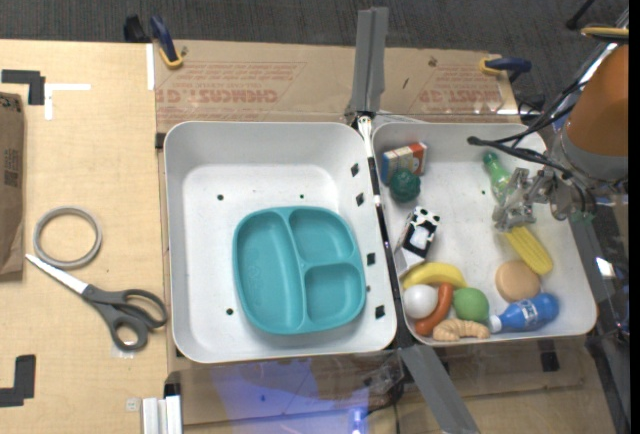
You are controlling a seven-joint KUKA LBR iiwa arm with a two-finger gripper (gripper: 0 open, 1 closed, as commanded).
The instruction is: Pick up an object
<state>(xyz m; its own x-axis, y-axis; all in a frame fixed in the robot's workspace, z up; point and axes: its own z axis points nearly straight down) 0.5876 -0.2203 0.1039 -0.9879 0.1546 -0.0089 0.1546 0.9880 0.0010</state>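
Overhead slanted view of a light wooden table bearing two shallow white bins side by side. The left white bin contains a teal plastic plate with three compartments, lying flat near the bin's front right. The right white bin holds the loose objects: a small red-and-white box and a dark green ball at the rear left; a black-and-white block near the dividing wall; a green bottle-shaped item towards the rear; a yellow corn cob right of centre. Along the front lie a yellow banana, a white ball, a green round fruit, a tan round bun-like piece, a blue-and-white bottle and a beige knobbly piece.

The metallic two-finger gripper, on the grey arm with orange band, sits low over the right bin, between the green bottle-shaped item and the corn cob, just above the latter. Whether its fingers are spread or closed cannot be told, and no object can be seen between them.

On the table left of the bins: a roll of clear tape and grey-handled scissors.
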